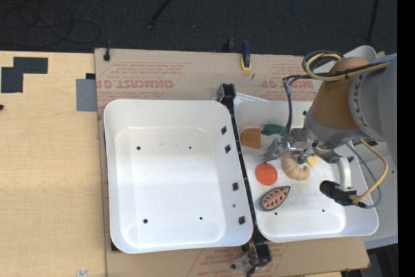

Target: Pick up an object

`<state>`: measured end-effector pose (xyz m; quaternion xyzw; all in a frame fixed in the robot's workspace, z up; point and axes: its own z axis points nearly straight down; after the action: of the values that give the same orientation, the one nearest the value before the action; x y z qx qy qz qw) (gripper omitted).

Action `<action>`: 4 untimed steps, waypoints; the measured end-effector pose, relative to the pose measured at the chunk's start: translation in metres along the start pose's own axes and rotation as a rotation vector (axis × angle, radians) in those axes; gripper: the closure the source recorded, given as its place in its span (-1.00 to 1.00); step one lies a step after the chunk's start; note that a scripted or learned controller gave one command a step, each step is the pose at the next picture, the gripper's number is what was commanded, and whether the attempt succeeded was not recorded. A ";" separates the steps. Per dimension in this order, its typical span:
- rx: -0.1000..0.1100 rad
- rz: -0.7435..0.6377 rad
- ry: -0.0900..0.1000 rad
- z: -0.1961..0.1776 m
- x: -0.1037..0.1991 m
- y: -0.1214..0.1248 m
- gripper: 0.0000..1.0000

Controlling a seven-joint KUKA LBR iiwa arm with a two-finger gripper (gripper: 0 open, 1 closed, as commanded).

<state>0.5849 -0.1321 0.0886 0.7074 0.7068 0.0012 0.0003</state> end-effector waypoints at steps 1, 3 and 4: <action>0.006 0.001 -0.003 -0.002 -0.057 0.008 -1.00; 0.011 -0.005 0.001 -0.005 -0.017 0.055 1.00; 0.005 0.000 -0.002 0.004 -0.044 0.058 1.00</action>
<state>0.6434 -0.1761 0.0852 0.7074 0.7068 -0.0013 -0.0009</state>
